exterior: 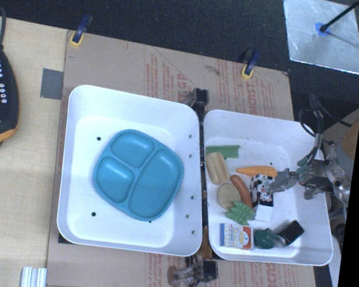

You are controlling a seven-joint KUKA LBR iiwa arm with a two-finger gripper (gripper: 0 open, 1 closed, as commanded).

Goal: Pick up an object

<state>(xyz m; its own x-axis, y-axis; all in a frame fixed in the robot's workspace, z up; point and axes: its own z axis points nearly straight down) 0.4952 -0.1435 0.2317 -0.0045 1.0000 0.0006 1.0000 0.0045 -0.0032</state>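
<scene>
Carrot [256,171] toy near my gripper [280,181] — light, stiff, slick
I'd pinch mid-length; I cannot tell the pincer's opening or any hold

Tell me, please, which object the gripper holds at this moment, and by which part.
It cannot be told. The gripper is low over the right bin, near the carrot and a small black-and-white item, but no object is visibly in its grasp.
</scene>
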